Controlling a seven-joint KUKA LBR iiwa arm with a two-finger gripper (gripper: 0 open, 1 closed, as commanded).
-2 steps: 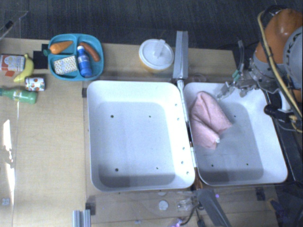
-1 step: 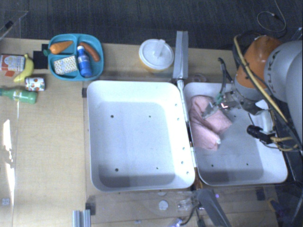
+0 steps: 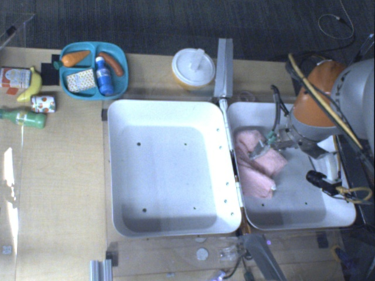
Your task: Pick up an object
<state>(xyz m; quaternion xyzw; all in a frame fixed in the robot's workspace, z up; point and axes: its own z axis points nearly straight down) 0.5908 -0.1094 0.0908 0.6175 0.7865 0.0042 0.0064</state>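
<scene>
Though partly covered from above, lies bunched in the left half of the right bin (image 3: 304,212): pink cloth (image 3: 258,170), soft folds pressed close to the bin's left wall, lower end reaching toward the bin's middle. Directly on top of its upper folds, touching them: hand (image 3: 265,146), reaching in from the right. Open or clamped on the cloth: cannot tell from this angle. Behind the hand, orange band (image 3: 313,107) and the grey arm (image 3: 357,92), with yellow and black cables draped across.

Just left, edge to edge with the first: left bin (image 3: 170,157), white, small dark dots on its floor. At the far end of the seam between the bins, an upright metal bar (image 3: 223,69). Beside that bar on the counter (image 3: 58,186), a white lidded cup (image 3: 193,68). Farther left, a blue divided tray (image 3: 88,45) holding a toy carrot (image 3: 77,57), a blue bottle (image 3: 104,76) and a sausage (image 3: 115,65). Near the counter's left edge, close together: banana (image 3: 32,85), small can (image 3: 43,103), green bottle (image 3: 23,118).
</scene>
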